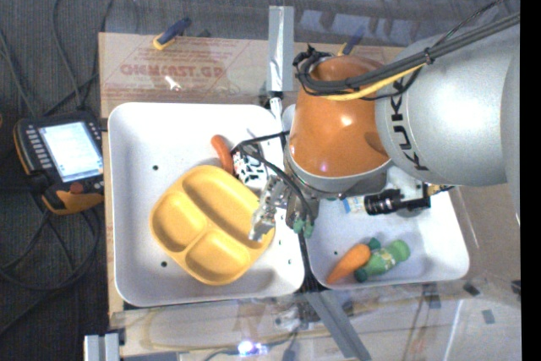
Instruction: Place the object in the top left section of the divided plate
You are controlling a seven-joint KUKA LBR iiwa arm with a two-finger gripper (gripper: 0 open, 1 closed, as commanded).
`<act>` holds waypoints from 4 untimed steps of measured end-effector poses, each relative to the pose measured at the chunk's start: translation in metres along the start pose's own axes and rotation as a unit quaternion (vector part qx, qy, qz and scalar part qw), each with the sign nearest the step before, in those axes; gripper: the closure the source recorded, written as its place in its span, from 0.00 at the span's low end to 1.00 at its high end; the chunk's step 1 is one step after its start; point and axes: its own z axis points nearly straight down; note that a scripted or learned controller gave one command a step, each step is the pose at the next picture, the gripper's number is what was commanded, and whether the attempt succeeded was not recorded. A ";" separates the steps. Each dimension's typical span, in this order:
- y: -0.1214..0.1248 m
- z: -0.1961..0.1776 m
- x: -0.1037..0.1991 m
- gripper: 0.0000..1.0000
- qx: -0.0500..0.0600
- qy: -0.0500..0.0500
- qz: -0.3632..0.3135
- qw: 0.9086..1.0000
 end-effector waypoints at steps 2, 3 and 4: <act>-0.007 -0.013 -0.002 1.00 0.000 0.000 -0.095 0.996; 0.015 -0.005 0.005 1.00 0.000 0.000 -0.121 0.993; 0.013 0.091 0.002 1.00 -0.004 -0.002 -0.022 1.000</act>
